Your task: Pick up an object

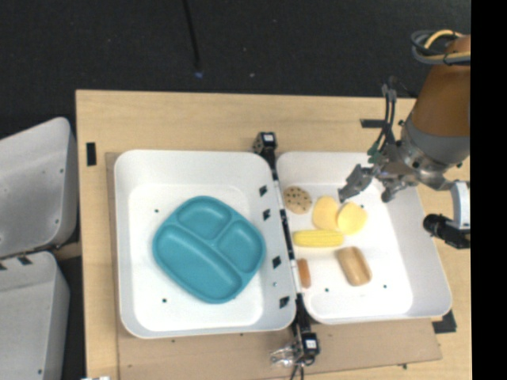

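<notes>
L bin (127,212): teal divided tray (208,248), nothing else. R bin (428,291): cookie (298,199), two yellow pieces (341,215), corn cob (319,238), small sausage (304,272), bread roll (354,266), all clustered toward the divider. Gripper (368,182) hangs above R bin's back edge, near the yellow pieces, not touching; fingers look spread, holding nothing. I read this as approach step, no pick yet. Next: choose target, lower straight down, straddle it, then close.

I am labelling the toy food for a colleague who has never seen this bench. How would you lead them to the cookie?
Start at the right white bin, where the food lies. Go to its upper left area, near the divider between the bins. The cookie is the small flat round tan disc with dark specks, left of the yellow pieces and above the corn cob.
</notes>
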`<action>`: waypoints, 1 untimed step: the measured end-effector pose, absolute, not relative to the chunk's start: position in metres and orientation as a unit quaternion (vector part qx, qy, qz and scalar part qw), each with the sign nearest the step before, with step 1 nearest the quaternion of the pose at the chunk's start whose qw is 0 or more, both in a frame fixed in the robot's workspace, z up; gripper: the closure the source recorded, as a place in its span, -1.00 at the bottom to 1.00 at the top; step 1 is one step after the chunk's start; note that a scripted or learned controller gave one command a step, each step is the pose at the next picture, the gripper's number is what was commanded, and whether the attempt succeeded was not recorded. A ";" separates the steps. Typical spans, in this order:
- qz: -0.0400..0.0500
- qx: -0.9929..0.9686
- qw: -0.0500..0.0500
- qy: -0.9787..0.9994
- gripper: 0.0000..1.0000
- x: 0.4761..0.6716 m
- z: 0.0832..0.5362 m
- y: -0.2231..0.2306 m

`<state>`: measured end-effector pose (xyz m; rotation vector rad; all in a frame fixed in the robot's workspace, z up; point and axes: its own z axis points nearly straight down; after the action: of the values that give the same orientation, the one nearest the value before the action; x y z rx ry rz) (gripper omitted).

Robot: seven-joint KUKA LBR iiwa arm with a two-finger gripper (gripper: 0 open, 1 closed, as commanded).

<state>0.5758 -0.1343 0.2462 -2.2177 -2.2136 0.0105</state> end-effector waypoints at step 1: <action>0.000 -0.707 0.000 -0.708 -1.00 0.578 0.253 -0.134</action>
<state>0.5781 -0.1341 0.2526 -2.2209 -2.2234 -0.0003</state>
